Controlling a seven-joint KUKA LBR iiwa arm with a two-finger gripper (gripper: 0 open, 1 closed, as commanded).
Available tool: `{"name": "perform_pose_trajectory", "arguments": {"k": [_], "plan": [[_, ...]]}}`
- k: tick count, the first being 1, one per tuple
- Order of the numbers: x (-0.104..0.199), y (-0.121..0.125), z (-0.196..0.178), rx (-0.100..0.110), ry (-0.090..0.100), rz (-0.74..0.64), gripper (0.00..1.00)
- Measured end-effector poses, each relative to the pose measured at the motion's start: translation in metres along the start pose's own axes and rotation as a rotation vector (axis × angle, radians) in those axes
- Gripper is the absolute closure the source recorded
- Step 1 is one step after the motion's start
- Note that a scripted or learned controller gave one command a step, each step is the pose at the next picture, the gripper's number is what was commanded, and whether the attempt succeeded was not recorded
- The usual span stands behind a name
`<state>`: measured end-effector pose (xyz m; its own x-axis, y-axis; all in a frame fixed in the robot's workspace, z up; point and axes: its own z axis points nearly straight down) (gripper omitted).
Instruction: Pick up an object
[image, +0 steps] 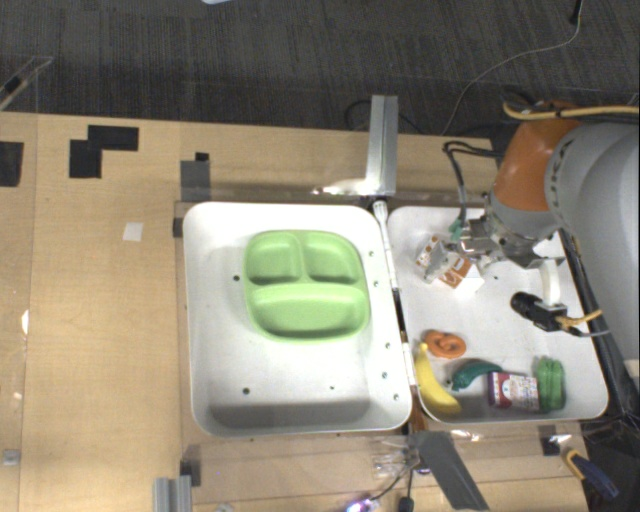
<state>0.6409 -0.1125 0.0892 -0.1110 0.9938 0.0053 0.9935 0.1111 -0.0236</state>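
Gripper (437, 262) sits low in the right bin (580, 400), fingers spread and holding nothing, right beside a small orange and white thing (458, 276) on its right

Matt pale wood desk (90, 300); smooth white plastic bins (215, 400); green plastic divided tray (303, 283), slightly glossy; glossy yellow banana (433, 382); brushed metal post (383, 145).

camera: fixed overhead | slanted down | both bins (200, 300) framed
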Motion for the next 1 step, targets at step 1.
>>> {"name": "perform_pose_trajectory", "arguments": {"k": [1], "plan": [[-0.0371,-0.0475,-0.0005,-0.035,-0.011,-0.090,0.00]]}}
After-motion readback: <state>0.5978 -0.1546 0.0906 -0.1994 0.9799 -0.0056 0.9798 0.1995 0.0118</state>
